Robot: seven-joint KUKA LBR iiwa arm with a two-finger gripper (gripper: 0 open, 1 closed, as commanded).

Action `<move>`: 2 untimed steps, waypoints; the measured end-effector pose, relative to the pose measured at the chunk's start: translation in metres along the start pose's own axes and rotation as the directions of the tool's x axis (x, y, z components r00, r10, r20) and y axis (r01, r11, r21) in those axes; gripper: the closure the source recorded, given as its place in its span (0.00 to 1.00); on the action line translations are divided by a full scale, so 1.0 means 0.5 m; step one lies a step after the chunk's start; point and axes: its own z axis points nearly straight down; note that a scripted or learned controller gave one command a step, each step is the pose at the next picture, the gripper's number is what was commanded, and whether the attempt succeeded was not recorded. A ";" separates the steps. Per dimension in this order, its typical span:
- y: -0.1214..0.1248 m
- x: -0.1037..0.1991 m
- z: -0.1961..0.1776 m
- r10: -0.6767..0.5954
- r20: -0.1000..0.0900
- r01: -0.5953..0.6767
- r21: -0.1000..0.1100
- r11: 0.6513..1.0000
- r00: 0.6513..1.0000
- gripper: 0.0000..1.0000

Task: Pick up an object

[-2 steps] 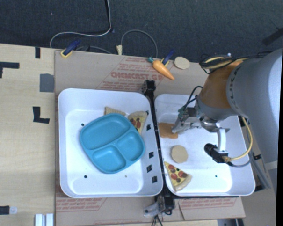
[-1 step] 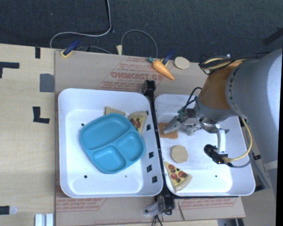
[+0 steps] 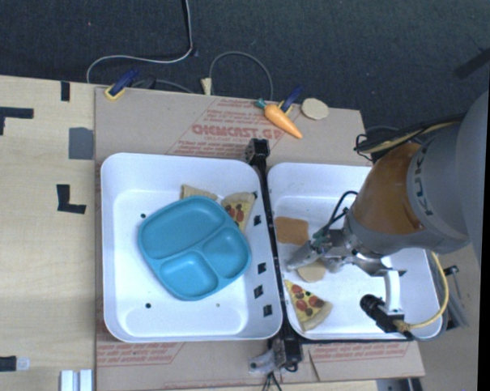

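Observation:
My gripper reaches into the right bin from the right, its fingers low over a pale round piece that lies just below a brown toast slice. A pizza slice rests near the bin's front left corner. In the left bin lies a blue divided plate with another pizza slice and a tan piece tucked behind it. Whether the fingers grip the pale piece is hidden by the hand.
Behind the bins on the cardboard lie a toy carrot and a small beige disc. A black divider clip sits where the bins meet. Cables run across the dark floor at the back.

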 end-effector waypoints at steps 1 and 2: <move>0.127 -0.002 0.006 -0.003 0.002 0.003 -0.008 1.000 1.000 0.00; -0.013 -0.008 0.004 -0.001 0.004 0.001 -0.012 1.000 1.000 0.00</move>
